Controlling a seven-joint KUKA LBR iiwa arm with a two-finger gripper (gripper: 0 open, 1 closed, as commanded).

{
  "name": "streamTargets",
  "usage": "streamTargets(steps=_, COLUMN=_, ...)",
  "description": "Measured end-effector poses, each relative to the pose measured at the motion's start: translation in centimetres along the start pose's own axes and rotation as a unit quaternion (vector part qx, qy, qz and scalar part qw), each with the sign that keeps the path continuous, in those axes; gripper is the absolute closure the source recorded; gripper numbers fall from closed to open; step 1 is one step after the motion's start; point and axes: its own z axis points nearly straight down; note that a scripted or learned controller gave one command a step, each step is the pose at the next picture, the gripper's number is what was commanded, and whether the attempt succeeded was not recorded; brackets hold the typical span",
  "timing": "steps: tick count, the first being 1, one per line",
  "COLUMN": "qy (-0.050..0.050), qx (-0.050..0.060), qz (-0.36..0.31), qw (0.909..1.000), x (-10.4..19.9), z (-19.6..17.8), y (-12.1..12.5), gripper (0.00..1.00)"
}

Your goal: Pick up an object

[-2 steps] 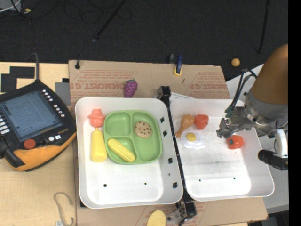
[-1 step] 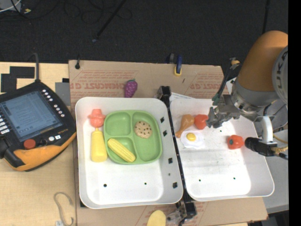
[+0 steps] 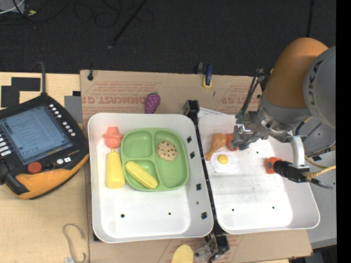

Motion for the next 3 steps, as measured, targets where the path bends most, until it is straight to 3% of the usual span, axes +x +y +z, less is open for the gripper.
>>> streamTargets(steps=1, qy=-0.001, qx=-0.002, qz=0.0, qw=1.0, x=-1.1, z=-0.7, y=1.5, gripper=1.0)
streamTargets(steps=2, qy=0.0, qx=-0.001, qz=0.0, qw=1.0, x=-0.8, z=-1.7, y=0.7, gripper=1.0)
streamTargets(steps=3, qy=0.0, qx=0.0, qz=0.0, qw=1.0, x=-0.1, z=0.2, y=0.5, gripper=1.0)
